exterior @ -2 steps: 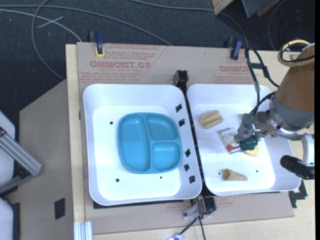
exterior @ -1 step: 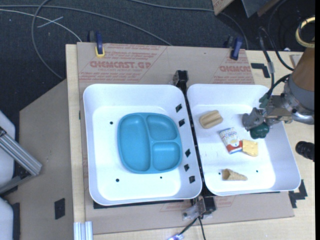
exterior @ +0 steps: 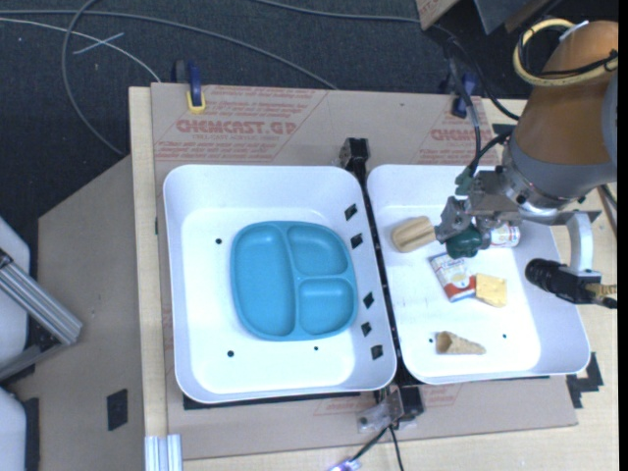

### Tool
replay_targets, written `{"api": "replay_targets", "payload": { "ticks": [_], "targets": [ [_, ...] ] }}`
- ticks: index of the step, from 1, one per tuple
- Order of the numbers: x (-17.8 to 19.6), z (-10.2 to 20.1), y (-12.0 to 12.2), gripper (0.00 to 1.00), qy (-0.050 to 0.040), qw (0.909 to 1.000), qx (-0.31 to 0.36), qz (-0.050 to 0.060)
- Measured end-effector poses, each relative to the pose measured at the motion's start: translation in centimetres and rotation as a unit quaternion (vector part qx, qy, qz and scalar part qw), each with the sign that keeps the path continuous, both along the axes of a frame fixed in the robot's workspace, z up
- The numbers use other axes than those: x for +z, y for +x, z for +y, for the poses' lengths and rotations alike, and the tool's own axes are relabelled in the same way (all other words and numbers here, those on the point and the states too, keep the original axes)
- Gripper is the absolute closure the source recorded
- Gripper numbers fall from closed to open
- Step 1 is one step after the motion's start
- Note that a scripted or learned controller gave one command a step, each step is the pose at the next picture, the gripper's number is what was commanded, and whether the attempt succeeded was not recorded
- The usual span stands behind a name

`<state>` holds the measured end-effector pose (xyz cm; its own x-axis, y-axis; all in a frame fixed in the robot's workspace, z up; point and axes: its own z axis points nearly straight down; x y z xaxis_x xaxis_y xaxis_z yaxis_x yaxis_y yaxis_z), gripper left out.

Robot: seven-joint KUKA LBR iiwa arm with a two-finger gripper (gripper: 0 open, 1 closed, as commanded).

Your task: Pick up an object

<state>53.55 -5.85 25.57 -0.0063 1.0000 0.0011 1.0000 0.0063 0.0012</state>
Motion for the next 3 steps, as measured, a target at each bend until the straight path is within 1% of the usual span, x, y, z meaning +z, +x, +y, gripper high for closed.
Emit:
{"api": "replay_targets", "payload": {
  "ticks": [1,2,3],
  "targets": [
    [-1.6,4.1,2.5,1.0,0.0002,1.0,-0.001,0.0],
    [-2.9,9.4,5.1,1.0,0.0003,1.0,0.0,0.0],
    [-3.8,14.0,7.1,1.0,0.0003,1.0,-0.001,0.0]
  ]
}}
